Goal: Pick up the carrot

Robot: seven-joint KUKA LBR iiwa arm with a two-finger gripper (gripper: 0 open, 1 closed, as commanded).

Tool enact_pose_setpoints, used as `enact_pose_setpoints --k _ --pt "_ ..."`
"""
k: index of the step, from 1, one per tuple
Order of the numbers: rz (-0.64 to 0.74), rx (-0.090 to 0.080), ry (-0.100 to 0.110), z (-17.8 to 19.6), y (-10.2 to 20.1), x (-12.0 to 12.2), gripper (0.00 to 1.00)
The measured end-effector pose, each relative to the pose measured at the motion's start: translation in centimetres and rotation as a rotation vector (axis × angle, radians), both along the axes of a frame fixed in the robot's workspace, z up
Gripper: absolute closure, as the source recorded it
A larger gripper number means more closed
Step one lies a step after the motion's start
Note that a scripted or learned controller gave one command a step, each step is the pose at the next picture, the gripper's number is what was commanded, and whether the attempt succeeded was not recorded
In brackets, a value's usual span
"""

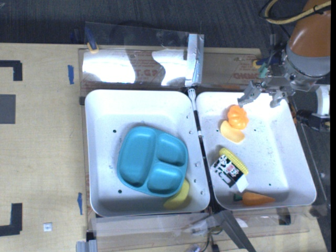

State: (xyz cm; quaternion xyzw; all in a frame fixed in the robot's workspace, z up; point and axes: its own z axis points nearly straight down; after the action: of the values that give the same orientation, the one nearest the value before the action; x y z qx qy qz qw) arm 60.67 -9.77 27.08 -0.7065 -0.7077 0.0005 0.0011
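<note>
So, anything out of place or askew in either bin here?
The blue divided tray lies tilted in the left bin, resting partly over a yellow thing at the near edge. In the right bin, the carrot lies against the near wall, far from the open gripper.

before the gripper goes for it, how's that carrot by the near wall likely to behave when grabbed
The carrot looks tapered and round-bodied, so it may roll or squirt out of a pinch. It lies against the right bin's near wall, which could block one finger. It seems a small, probably light toy.
</note>
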Motion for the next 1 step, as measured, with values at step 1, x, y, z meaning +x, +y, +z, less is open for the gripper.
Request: enact_pose_setpoints --k 1 --pt "0.004 0.0 0.007 -9.76 -2.62 2.72 0.0"
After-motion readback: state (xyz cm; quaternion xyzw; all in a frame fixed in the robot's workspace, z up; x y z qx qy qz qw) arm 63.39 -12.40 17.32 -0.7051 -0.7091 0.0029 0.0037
